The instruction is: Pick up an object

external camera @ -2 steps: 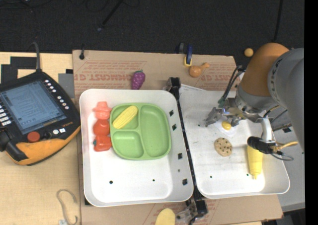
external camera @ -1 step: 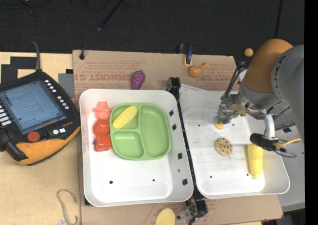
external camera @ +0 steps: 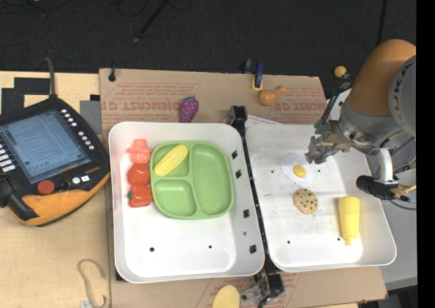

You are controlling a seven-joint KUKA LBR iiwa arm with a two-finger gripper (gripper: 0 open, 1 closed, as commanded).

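Hand (external camera: 317,157) hovers over right bin (external camera: 380,249), just above fried egg (external camera: 299,172); finger state: cannot tell. Cookie (external camera: 306,200) below.

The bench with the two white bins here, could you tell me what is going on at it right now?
The grey KUKA arm reaches in from the right, and its gripper hangs over the right white bin, just above a toy fried egg. A round brown cookie and a yellow bottle-shaped toy lie nearby, untouched. The left white bin holds a green divided plate.
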